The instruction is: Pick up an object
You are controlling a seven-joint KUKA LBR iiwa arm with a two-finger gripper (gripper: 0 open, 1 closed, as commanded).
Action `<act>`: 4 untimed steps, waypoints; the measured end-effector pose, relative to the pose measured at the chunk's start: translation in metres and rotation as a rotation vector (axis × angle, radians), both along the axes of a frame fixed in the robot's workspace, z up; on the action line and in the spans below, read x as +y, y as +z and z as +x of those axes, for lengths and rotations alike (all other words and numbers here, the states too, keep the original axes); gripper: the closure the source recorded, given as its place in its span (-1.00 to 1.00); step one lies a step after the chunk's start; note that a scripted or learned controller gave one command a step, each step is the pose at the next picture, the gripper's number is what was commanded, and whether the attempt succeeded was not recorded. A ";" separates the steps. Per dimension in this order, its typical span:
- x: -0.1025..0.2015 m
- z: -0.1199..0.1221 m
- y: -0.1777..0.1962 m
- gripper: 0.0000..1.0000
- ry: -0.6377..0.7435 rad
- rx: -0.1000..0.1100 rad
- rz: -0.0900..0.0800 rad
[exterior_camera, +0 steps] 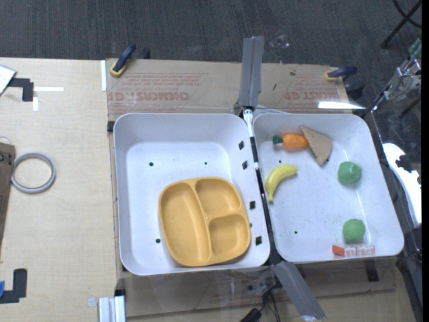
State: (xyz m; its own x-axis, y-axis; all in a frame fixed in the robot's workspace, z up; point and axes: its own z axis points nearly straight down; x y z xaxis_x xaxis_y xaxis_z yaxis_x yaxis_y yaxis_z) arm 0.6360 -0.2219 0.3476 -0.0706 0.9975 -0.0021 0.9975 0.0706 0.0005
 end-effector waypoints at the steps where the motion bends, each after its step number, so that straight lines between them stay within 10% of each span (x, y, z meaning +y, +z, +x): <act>1: 0.000 0.024 0.093 1.00 -0.103 0.001 0.000; 4: 0.003 0.028 0.115 1.00 -0.092 0.005 -0.007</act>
